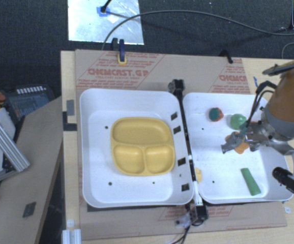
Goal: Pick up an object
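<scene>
1. Where the arm (284, 105) reaches in from the right of the camera view, its gripper (236, 144) hangs low over the right bin (223, 189), pointing left; whether its fingers are spread or pressed together cannot be told.
2. An orange object (242, 148) sits right at the gripper tip, too hidden to judge any long axis.
3. Just above lie a green ball (237, 120) and a teal-and-orange ball (215, 114).
4. A green block (250, 181) lies near the bin's lower right, its long axis running from upper left to lower right.
5. A yellow divided tray (141, 145) rests in the left bin (93, 136).
</scene>
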Controlling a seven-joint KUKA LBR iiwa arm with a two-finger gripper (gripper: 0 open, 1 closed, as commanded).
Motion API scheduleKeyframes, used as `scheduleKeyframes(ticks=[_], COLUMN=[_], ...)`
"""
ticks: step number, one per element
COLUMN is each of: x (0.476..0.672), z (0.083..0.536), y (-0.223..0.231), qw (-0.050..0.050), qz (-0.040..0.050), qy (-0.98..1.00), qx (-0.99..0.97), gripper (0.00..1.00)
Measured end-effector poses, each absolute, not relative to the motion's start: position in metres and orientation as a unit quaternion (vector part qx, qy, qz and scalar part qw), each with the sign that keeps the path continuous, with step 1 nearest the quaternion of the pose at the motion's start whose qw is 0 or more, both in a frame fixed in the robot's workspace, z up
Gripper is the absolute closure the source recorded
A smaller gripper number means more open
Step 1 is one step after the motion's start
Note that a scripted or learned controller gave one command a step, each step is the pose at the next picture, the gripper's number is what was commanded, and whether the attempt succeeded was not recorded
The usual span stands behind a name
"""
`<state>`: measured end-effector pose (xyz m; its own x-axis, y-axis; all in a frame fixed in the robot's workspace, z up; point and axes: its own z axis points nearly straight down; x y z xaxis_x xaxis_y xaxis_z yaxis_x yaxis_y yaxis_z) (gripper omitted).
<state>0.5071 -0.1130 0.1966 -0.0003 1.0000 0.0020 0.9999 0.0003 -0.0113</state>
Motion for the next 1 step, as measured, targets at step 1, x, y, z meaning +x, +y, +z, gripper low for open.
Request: scheduleKeyframes(ticks=[1], x=[0.5101], z=[0.2025], y=[-0.1129], qw=[-0.001], qz=[-0.0005], qy=[-0.708], qx=[-0.706], gripper=[0.00])
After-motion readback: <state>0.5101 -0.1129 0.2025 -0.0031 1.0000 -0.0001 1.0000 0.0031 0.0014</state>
